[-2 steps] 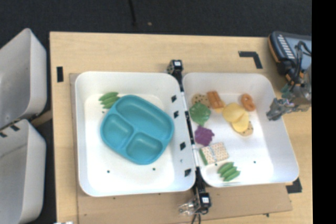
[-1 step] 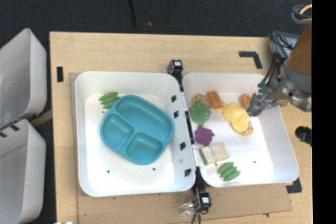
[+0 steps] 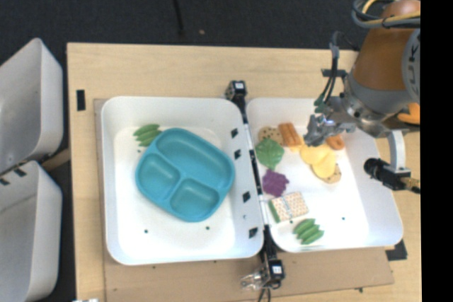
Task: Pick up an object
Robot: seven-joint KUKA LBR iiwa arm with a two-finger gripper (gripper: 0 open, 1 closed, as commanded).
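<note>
My gripper (image 3: pixel 318 134) hangs low over the upper middle of the right bin (image 3: pixel 368 223), just above a yellow food piece (image 3: pixel 320 160) and beside a small orange piece (image 3: pixel 335 143). To its left lie an orange waffle-like piece (image 3: pixel 289 134), a cookie (image 3: pixel 267 133) and a green leafy piece (image 3: pixel 269 152). Further down are a purple piece (image 3: pixel 274 183), a checkered packet (image 3: pixel 289 207) and a green pea pod (image 3: pixel 307 230). Nothing shows between the fingers.
The left bin (image 3: pixel 120 230) holds a blue divided tray (image 3: pixel 185 174) and a green pea pod (image 3: pixel 147 132) at its upper left. A ridge with black clips (image 3: pixel 249 173) separates the bins. The arm's body (image 3: pixel 386 74) overhangs the right bin's upper right corner.
</note>
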